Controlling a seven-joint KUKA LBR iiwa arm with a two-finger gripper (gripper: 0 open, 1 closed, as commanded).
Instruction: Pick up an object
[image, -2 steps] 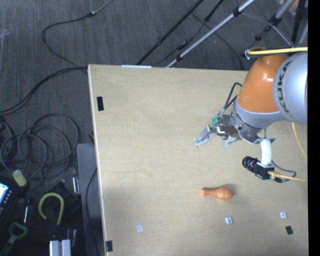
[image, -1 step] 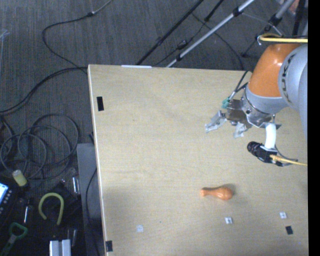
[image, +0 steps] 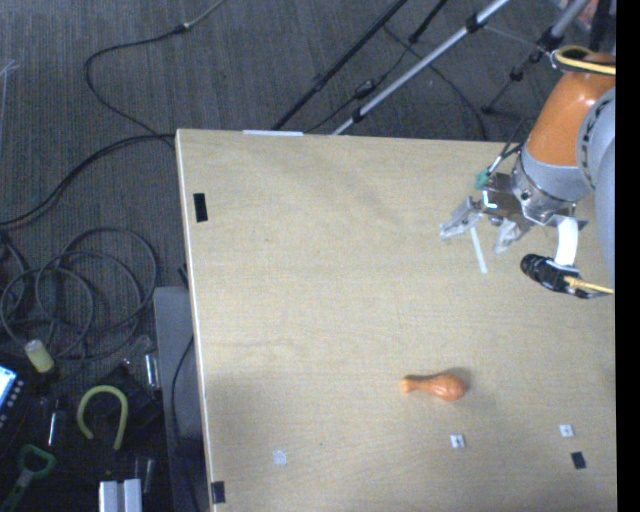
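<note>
While the gripper (image: 487, 232) hovers, the orange object (image: 436, 386) lies well apart.

Orange gourd (image: 436, 386) on bench (image: 300, 300) (jaws (image: 478, 232) apart)

Near the bench's (image: 300, 300) right edge, toward the far side: the gripper (image: 480, 235), raised over the surface. Toward the near edge, right of centre: a pear-shaped object (image: 436, 386), lying on its side, well apart from the gripper. Off the left edge, on the floor: coiled cables (image: 80, 290).
</note>
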